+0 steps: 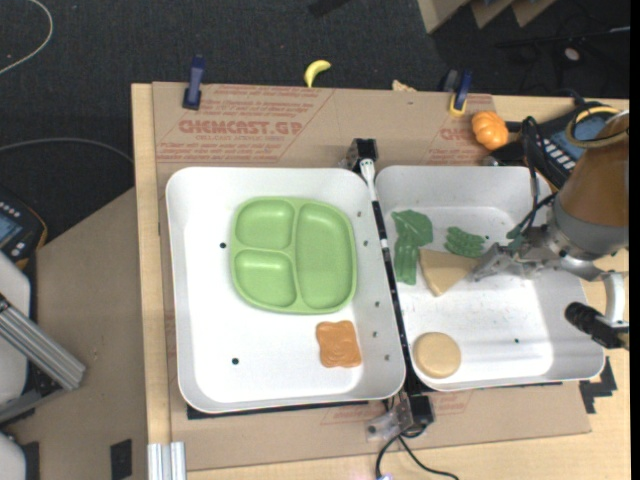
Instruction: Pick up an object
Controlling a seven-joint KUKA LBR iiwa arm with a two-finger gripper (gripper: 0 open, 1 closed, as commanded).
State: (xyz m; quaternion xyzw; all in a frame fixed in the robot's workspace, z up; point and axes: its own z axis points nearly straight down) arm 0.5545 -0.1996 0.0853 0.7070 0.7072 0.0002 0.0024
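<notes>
Jaws' state impossible to tell, low over right bin [520,183]; brown bench [250,133], dark floor.

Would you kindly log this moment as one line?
gripper: over right white bin | beside tan wedge | nothing visibly held

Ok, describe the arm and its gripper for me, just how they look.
The arm is a thick rounded cylinder with a broad orange band and a grey section beneath it at the wrist. From that grey part a slim, dark metallic gripper tapers to a narrow end. Black cables loop beside the arm, and a black fitting juts out below the wrist.
</notes>
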